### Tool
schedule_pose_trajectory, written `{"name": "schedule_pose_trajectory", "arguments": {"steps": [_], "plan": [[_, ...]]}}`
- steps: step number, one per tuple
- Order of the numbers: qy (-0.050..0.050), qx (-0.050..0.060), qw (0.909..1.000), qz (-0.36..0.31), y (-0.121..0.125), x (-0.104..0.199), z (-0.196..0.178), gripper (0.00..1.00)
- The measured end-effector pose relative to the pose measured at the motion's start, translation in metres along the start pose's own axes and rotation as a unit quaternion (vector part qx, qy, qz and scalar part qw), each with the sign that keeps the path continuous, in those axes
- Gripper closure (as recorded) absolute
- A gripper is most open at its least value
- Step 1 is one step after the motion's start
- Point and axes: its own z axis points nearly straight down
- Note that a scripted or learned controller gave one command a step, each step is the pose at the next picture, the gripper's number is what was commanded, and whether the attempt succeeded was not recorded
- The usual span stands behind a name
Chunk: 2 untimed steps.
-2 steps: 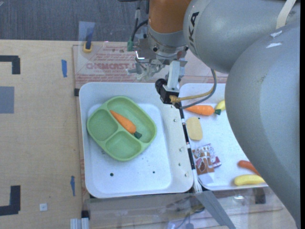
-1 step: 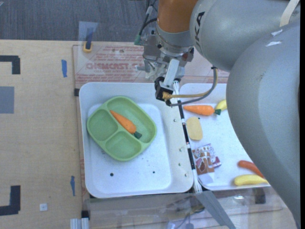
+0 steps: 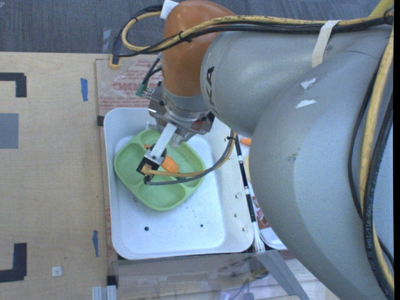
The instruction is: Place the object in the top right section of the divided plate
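Grey arm (image 3: pixel 300 105) covers the jaws from above, so I cannot tell if they are apart or together. Just below it, a small orange object (image 3: pixel 169 164) lies on the green plate (image 3: pixel 162 199), partly hidden; which section is unclear. The plate rests in a white bin (image 3: pixel 187 230).

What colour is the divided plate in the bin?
The plate is light green, seen best in the overhead camera view.
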Motion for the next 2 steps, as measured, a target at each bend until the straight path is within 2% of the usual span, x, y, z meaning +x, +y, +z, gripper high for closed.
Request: {"name": "schedule_pose_trajectory", "arguments": {"steps": [1,2], "plan": [[0.000,-0.001,0.9951,-0.099,0.013,-0.018,-0.011,1.00],[0.000,-0.001,0.9930,-0.119,-0.023,-0.098,0.021,1.00]]}}
